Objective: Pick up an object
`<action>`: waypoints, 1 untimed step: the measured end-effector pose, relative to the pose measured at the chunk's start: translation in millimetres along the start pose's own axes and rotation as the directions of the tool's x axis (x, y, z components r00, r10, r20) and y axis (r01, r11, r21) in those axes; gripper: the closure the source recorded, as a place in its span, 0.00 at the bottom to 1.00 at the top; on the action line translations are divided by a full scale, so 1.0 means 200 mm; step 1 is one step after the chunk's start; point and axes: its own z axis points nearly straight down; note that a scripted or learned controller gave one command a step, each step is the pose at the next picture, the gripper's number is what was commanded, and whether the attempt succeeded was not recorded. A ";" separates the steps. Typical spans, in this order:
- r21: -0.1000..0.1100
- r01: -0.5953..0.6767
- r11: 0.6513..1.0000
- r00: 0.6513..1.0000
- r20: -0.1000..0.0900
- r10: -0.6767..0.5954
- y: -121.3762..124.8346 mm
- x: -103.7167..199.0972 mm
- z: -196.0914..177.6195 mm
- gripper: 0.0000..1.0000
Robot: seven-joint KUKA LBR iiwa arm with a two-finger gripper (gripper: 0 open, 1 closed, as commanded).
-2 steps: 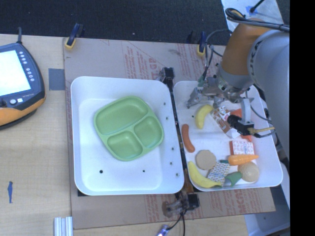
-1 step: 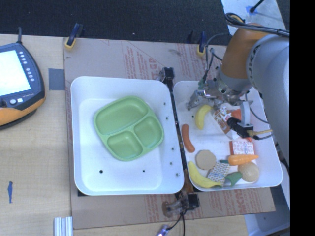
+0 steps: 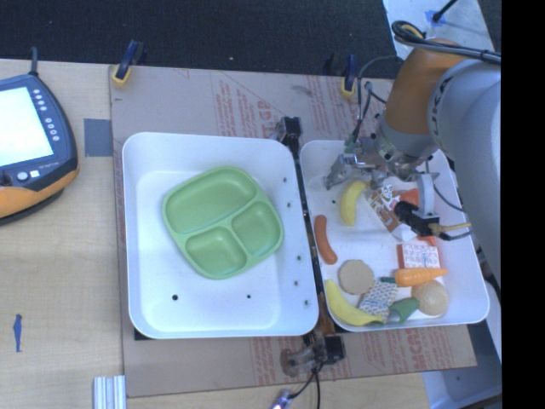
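Yellow banana (image 3: pixel 350 203) lies just under the hand (image 3: pixel 351 170), whose fingers look spread, gripping nothing

Arm (image 3: pixel 443 100) reaching from right; claw (image 3: pixel 353 167) lowered

The cardboard sheet (image 3: pixel 255 100) under the bins carries faint red printing, too pale to read. A small packet (image 3: pixel 418 254) in the right bin (red and white) has illegible print.
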 end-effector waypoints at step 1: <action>0.003 0.001 1.000 1.000 -0.001 -0.001 0.00 0.02 0.00 0.00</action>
